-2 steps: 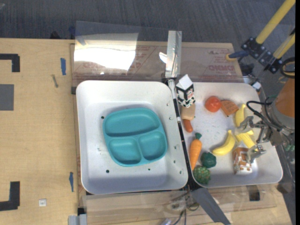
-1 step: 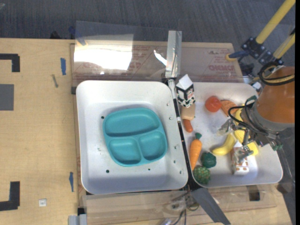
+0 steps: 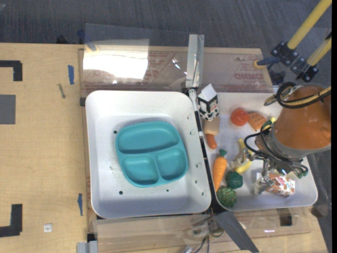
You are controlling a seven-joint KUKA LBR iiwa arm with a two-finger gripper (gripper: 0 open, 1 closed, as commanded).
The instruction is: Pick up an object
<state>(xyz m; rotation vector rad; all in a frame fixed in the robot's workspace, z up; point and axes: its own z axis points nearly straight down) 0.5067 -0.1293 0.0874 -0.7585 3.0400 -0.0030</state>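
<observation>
Tan wooden bench (image 3: 37, 157) carrying two shallow white bins side by side, left bin (image 3: 100, 141) and right bin (image 3: 308, 191) touching, black tape marks (image 3: 13, 70) lying along its left edge

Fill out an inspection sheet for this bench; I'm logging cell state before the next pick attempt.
Surface: wooden bench bearing two white bins; left bin, right bin.
Job's things: toy carrot, broccoli, green vegetable, red tomato, milk carton and a printed packet, all in the right bin.
Clutter: teal divided plate in the left bin.
Grippers: gripper low over the right bin beside the packet; finger state hidden.
Cables: black cables looped at the wrist.
Surroundings: yellow poles, clear divider panel.
</observation>
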